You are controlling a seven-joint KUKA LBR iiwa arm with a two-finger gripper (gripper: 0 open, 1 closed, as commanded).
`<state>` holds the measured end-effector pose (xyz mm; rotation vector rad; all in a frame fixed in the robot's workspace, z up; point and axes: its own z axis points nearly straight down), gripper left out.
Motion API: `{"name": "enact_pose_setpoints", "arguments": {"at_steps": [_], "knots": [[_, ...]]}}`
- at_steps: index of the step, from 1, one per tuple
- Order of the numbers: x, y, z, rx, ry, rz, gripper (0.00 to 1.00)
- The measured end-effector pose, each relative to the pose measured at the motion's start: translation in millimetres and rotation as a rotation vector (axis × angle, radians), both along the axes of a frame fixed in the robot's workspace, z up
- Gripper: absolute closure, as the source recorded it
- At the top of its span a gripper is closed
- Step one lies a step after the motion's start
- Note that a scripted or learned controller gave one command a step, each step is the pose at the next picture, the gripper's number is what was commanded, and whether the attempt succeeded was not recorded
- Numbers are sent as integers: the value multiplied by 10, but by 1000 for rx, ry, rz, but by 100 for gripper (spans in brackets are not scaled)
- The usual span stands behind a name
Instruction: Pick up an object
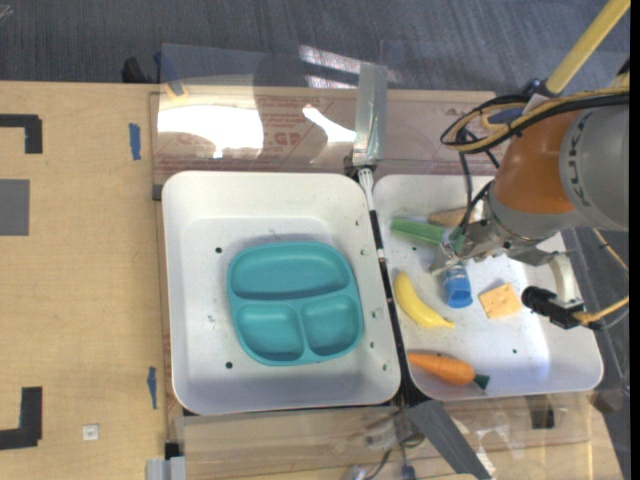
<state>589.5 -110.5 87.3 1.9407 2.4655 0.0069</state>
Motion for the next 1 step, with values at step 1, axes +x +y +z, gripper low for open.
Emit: {"name": "enact_pose_setpoints", "arguments": {"at_steps": [1], "knots": [[400, 640, 1145, 0, -4, -54, 100]]}}
